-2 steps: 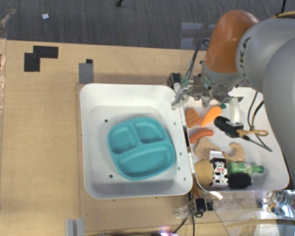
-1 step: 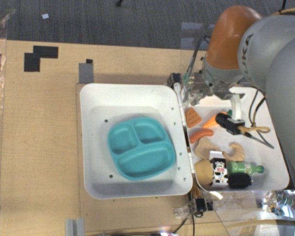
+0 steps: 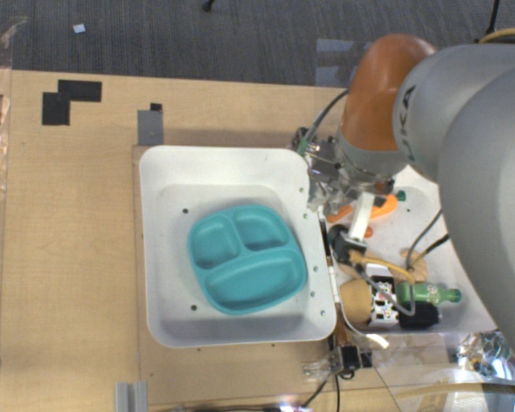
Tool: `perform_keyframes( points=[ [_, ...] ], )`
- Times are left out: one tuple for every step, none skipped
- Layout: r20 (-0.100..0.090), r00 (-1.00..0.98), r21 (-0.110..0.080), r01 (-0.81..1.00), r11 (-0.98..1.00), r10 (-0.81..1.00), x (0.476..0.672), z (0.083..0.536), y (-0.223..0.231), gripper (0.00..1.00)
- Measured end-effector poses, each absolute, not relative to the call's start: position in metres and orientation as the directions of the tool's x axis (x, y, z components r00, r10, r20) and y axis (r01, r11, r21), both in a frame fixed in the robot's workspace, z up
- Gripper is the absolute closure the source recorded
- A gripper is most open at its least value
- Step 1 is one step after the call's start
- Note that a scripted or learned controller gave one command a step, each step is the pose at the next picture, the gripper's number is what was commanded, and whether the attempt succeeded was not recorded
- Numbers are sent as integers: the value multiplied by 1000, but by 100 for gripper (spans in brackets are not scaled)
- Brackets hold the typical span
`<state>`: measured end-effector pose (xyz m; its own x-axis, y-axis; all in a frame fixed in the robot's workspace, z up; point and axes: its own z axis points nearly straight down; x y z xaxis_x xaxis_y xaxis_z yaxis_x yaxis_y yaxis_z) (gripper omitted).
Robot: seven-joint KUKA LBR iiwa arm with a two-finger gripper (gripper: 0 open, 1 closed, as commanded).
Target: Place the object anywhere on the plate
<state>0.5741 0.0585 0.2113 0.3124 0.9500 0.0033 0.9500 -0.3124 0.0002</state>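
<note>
A teal divided plate (image 3: 245, 258) lies in the middle of the left white bin (image 3: 167, 230), with nothing on it. My gripper (image 3: 326, 194) hangs over the left edge of the right bin (image 3: 425, 197), close to the wall between the two bins. Just right of the gripper lies an orange, carrot-like object (image 3: 383, 206), partly covered by the wrist. A tan round object (image 3: 353, 299) sits lower in the right bin, and a green bottle (image 3: 433, 294) lies on its side to its right. I see nothing clearly between the gripper's tips.
The grey arm with its orange band (image 3: 379, 84) covers most of the right bin. A small white and black item (image 3: 381, 299) lies between the tan object and the bottle. Crumpled clear plastic (image 3: 489, 350) sits at the lower right.
</note>
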Motion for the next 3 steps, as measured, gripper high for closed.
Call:
perform_keyframes(
  points=[
    [5,364,-1,932,-364,932,562,209,122,100],
    [3,368,1,930,-368,930,562,209,118,0],
    [5,500,2,866,-500,866,647,220,173,0]
  ],
)
